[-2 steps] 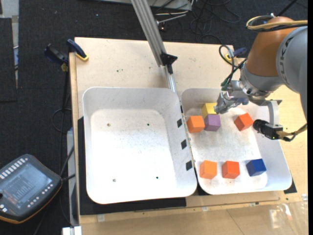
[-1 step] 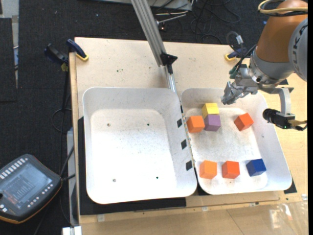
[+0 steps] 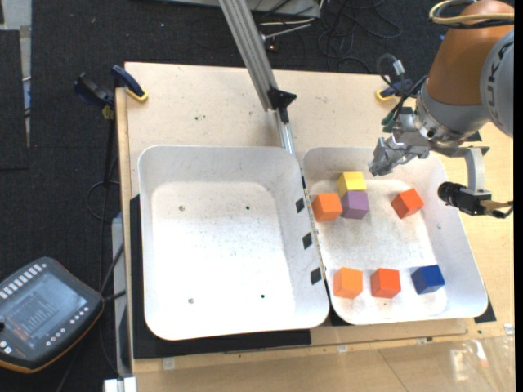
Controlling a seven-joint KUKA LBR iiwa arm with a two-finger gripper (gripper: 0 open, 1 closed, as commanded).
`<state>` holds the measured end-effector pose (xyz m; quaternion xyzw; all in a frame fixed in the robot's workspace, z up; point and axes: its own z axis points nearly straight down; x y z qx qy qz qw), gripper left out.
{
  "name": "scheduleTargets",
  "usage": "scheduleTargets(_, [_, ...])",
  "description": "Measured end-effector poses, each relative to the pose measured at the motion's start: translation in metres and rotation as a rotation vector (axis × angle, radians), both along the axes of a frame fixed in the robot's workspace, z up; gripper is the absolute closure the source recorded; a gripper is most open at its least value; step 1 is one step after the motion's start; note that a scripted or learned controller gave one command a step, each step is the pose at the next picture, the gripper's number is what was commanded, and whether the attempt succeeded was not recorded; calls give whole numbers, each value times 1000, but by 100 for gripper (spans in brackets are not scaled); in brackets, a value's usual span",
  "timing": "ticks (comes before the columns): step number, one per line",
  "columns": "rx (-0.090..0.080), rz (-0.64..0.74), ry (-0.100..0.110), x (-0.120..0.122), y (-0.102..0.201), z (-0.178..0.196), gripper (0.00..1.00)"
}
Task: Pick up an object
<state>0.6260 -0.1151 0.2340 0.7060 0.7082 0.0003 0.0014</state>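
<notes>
The gripper (image 3: 382, 167) hangs over the far part of the right bin (image 3: 458, 243), close to that bin's back rim, and whether it is wide or narrow cannot be told from this slanted view. Nothing shows between its tips. Open white floor lies just below it toward the camera, between the yellow cube (image 3: 353, 181) to its left and the orange-red cube (image 3: 406, 203) to its lower right. The yellow cube touches a purple cube (image 3: 356, 204), and an orange cube (image 3: 327, 207) sits just beside that one, further left. Well apart from the gripper, along the bin's near rim, stand another orange cube (image 3: 348, 282), a red-orange cube (image 3: 386, 283) and a blue cube (image 3: 427, 279) in a row. The left bin (image 3: 163, 300) lies far to the gripper's left. The arm (image 3: 470, 64) reaches in from the right, its orange band above the wrist, the wrist angled down and leftward
</notes>
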Motion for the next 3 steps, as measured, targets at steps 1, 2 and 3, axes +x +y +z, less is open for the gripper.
scheduleTargets(1, [4, 5, 3, -5, 59, 3, 100])
scheduleTargets(2, [4, 5, 4, -27, 109, 11, 100])
scheduleTargets(3, [3, 5, 3, -38, 155, 16, 100])
